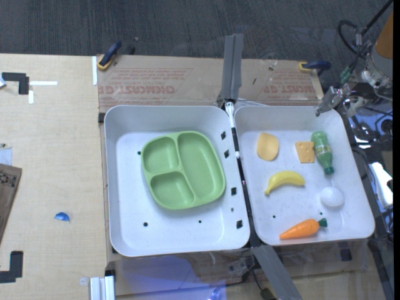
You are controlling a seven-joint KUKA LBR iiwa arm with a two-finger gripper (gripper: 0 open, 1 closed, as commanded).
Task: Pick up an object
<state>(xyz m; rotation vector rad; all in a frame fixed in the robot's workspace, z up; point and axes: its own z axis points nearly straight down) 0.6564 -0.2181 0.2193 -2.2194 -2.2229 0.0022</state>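
Observation:
The right bin (350,230) holds several toy foods. A yellow banana (285,181) lies near its middle. An orange carrot (302,229) rests by the front wall and a white egg (332,197) is just above it. A green bottle (322,152) lies along the right side, next to a tan cheese square (305,152). A pale yellow chip (267,147) sits at the back left. My gripper (334,99) hangs over the bin's far right corner, above and behind the bottle, and nothing is seen in it.
The left bin (125,217) carries a green divided plate (183,169). A grey post (232,67) rises behind the seam between the bins. Cardboard (162,83) lies behind them, and cables (359,36) hang at the top right.

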